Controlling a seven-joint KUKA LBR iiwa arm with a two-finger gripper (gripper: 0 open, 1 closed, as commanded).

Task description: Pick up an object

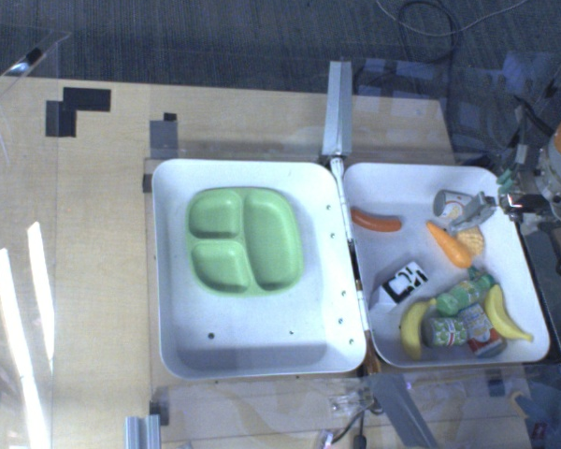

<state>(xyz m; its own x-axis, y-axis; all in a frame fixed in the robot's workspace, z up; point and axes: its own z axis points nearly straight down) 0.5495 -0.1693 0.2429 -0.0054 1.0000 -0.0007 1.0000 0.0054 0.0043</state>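
Even, fairly bright overhead light; white streaks of glare cross the tabletop (37,279) at left, soft shadows pool inside the left bin (252,349), and detail is slightly soft throughout

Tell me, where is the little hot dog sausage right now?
The sausage lies in the right bin, near its upper left corner, left of the carrot and above the black-and-white box.

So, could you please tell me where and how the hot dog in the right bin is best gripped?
Probably across the middle of the hot dog, from straight above. It lies flat, long axis left to right, alone on bare bin floor, so the claw can straddle its narrow width. The carrot lies apart to its right.
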